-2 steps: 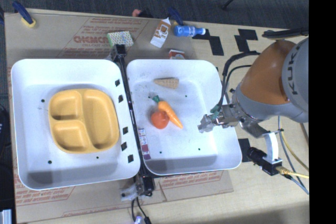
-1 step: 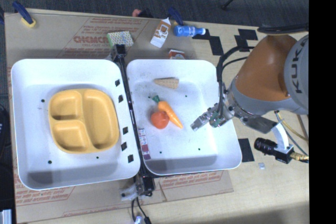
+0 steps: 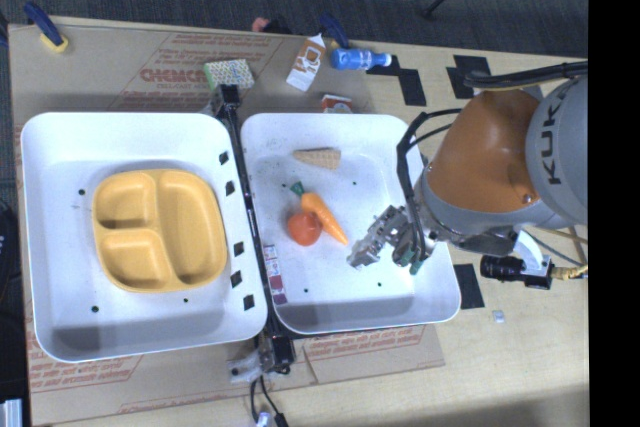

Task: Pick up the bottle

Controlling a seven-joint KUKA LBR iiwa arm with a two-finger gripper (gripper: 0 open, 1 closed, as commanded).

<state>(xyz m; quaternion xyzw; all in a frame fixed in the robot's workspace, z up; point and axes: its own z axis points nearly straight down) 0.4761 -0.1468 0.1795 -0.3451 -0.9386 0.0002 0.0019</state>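
A small blue bottle (image 3: 353, 60) with a white cap end lies on its side on the cardboard behind the right bin (image 3: 440, 300), outside both bins. My gripper (image 3: 386, 243) hangs low over the right part of the right bin, well in front of the bottle and to the right of the carrot (image 3: 324, 215). I see nothing bottle-like at the gripper. The grey arm with its orange band (image 3: 480, 155) covers the bin's right rim.
In the right bin lie the carrot, a red tomato (image 3: 304, 229) and a tan wedge (image 3: 317, 157). A yellow divided plate (image 3: 160, 227) sits in the left bin (image 3: 40, 315). A small carton (image 3: 307, 63) and a green sponge (image 3: 228, 72) lie near the bottle.
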